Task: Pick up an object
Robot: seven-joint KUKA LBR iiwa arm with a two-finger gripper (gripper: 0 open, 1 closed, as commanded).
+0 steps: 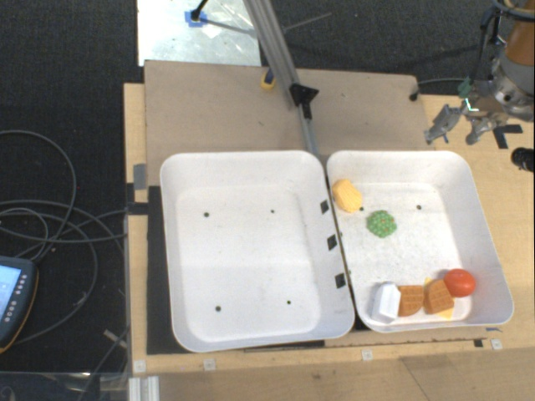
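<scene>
The two white bins [251,249] look like smooth, a bit shiny plastic. They sit on a flat brown board [217,107] that looks matt like cardboard, and a grey pole [272,32] looks like metal. The red ball [459,282] is smooth and shiny, and the green ball [381,223] looks bumpy.

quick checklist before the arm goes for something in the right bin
1. Hand carries nothing: ok, fingers spread with only bench between them.
2. Hand above a target: not ok, it sits past the right bin's far corner.
3. An isolated pick exists: ok, the green ball lies apart from everything.
4. Yellow piece has room: not ok, it hugs the wall by the left bin.
5. Near-edge cluster separable: not ok, white block, orange pieces and red ball touch.
</scene>
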